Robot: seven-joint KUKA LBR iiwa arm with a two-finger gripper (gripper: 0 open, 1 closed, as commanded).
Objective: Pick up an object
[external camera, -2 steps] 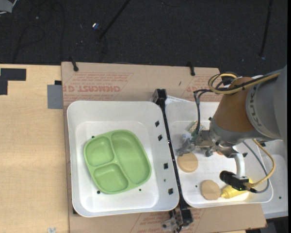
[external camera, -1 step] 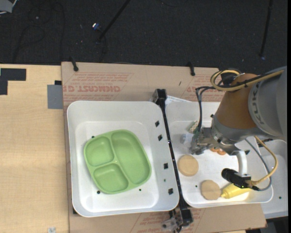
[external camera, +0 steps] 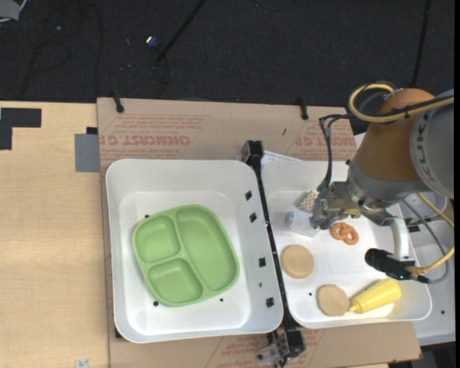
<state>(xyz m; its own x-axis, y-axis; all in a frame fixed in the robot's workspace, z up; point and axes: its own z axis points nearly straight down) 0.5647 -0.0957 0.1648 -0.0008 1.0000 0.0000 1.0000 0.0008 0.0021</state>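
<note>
Nearest the lens, the grey arm (external camera: 402, 148) with its orange band reaches in from the right edge, wrist bent down over the right bin (external camera: 291, 176). Larger things first: the left bin (external camera: 123, 205) holds a green divided plate (external camera: 185, 254), lying flat at centre. The right bin carries the likely targets: a yellow squeeze bottle (external camera: 377, 296) on its side at lower right, two tan round cookies (external camera: 297, 261), an orange pretzel (external camera: 343, 232). The gripper (external camera: 323, 215) hangs just left of the pretzel; whether its fingers are spread or closed I cannot tell.
</note>
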